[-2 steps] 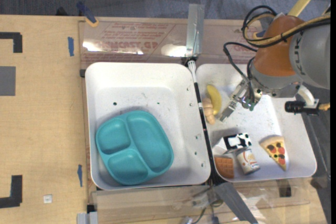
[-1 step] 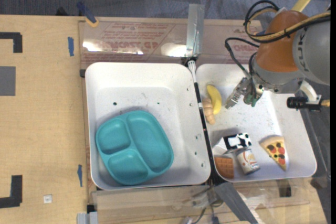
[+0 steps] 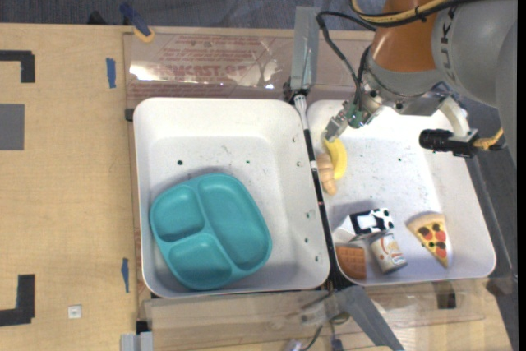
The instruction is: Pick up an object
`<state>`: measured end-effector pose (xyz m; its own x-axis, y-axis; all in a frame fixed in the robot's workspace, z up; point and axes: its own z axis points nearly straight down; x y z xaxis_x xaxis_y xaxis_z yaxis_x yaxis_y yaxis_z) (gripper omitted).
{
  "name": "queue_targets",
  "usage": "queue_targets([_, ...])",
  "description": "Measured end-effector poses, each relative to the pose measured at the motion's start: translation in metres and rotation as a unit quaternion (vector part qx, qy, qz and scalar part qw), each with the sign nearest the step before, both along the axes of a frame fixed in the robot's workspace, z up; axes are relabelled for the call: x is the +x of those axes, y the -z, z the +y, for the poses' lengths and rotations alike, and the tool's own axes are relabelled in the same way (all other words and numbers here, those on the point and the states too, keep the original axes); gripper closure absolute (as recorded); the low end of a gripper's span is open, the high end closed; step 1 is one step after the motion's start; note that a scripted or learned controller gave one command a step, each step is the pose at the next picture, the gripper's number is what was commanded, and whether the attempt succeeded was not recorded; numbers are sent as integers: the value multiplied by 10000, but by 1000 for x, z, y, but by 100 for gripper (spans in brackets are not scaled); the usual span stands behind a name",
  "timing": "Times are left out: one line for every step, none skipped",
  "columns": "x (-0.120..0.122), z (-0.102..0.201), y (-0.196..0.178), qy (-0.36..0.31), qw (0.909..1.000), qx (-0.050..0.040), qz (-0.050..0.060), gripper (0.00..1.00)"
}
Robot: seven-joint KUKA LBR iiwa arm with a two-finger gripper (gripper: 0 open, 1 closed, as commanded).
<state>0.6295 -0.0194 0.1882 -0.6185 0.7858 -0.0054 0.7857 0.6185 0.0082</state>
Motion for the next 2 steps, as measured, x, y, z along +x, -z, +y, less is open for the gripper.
queue_targets([-17, 84, 2, 124, 9999, 15, 44, 100])
queue_targets([-44, 159, -7, 1020, 9948, 12, 51, 100])
